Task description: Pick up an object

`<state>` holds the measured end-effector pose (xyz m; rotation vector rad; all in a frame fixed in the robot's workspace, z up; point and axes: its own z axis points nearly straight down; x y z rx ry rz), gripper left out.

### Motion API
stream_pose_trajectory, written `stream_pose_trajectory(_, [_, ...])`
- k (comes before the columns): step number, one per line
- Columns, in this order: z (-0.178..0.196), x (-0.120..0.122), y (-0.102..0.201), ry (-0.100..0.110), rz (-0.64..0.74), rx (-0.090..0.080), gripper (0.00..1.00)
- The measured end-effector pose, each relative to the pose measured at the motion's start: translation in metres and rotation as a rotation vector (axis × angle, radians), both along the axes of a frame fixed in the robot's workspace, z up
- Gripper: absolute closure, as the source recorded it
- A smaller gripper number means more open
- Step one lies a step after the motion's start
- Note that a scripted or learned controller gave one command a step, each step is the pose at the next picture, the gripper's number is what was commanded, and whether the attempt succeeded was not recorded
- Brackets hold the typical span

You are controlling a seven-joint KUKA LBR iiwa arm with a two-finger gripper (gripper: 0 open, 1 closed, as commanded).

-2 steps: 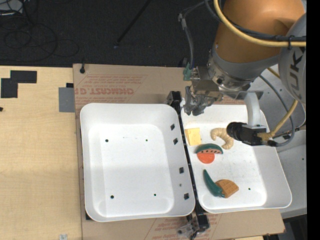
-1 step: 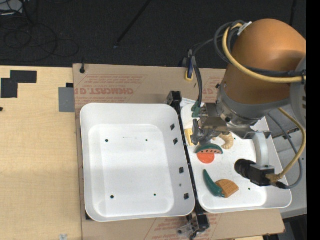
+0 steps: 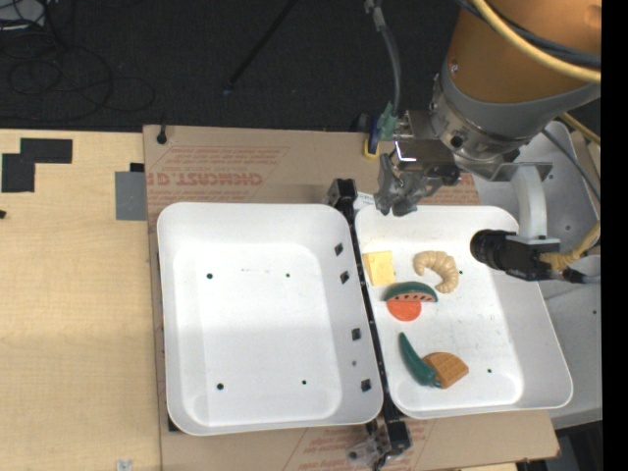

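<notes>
From above, the bench shows pale wood at the left and a brown cardboard sheet with red printing under two shallow white bins; beyond it the floor is dark, with loose cables. The left bin and the right bin sit side by side, touching along a row of black clips.

Five small objects lie in the right bin, one of each: a yellow square block, a tan croissant just right of it, a watermelon slice (green rind, red flesh) below them, a green pepper lower down, and a brown bread piece touching the pepper's lower end.

The gripper hangs over the right bin's far left corner, near the yellow block; I cannot tell how its grip stands, and nothing shows held.
</notes>
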<state>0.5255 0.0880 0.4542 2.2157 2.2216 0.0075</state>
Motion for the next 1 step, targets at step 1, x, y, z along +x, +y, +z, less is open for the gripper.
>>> stream_pose_trajectory(1, [-0.0703, -0.0426, -0.0443, 0.017, -0.007, -0.003, 1.0])
